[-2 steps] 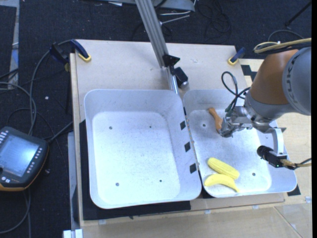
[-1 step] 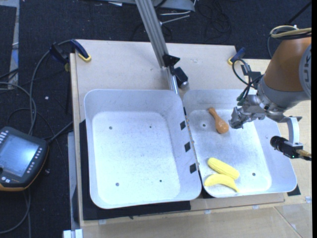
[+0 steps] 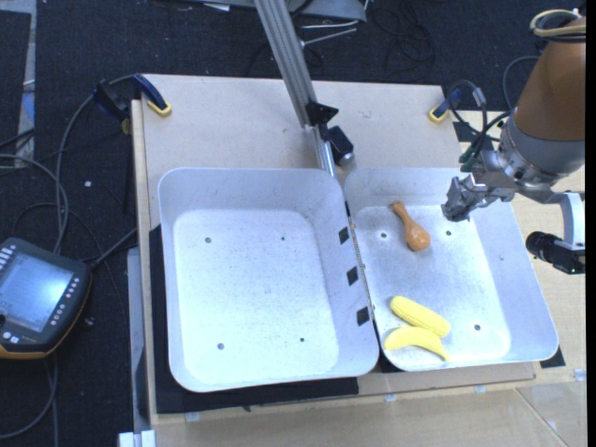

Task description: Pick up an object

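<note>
A small wooden spoon-like piece [image 3: 410, 228] lies in the upper middle of the right bin [image 3: 503, 287]. Two yellow bananas [image 3: 419, 326] lie side by side near that bin's front left corner. My gripper [image 3: 459, 208] hangs over the right bin's upper right part, to the right of the wooden piece and apart from it. I see nothing held under it.
The left bin [image 3: 251, 277] sits beside the right one, with black clips along their shared edge. A slanted metal pole [image 3: 293, 59] rises behind the bins. Yellow clamps sit at the bench's back corners. A teach pendant [image 3: 33, 291] lies on the floor at left.
</note>
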### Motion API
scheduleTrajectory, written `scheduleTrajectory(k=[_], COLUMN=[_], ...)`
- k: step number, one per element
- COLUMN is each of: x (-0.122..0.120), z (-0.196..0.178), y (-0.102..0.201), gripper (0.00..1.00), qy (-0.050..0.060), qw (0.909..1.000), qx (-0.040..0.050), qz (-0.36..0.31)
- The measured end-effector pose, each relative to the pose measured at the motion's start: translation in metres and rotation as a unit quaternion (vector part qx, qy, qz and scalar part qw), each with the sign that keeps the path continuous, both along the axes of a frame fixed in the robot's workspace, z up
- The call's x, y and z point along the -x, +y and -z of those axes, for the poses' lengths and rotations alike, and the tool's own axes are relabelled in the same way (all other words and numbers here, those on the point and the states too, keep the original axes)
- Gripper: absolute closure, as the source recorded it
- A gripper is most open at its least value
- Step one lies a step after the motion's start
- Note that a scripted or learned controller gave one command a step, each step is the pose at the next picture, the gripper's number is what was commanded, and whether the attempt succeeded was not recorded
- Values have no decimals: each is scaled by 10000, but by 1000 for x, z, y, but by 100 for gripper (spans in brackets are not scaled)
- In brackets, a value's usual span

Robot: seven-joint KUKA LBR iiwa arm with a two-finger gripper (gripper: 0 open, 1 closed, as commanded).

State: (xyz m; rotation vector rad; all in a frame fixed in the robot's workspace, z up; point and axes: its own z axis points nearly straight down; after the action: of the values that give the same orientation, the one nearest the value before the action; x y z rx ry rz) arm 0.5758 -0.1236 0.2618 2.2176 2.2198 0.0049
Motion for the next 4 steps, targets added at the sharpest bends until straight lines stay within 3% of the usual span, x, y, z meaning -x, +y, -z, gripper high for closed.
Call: scheduleTrajectory(k=[1,4], x=[0,23], z=[-8,28], y=[0,150], gripper=[100,100], qy=[23,29], qw=[10000,10000], qx=[-3,-8], qz=[2,-22])
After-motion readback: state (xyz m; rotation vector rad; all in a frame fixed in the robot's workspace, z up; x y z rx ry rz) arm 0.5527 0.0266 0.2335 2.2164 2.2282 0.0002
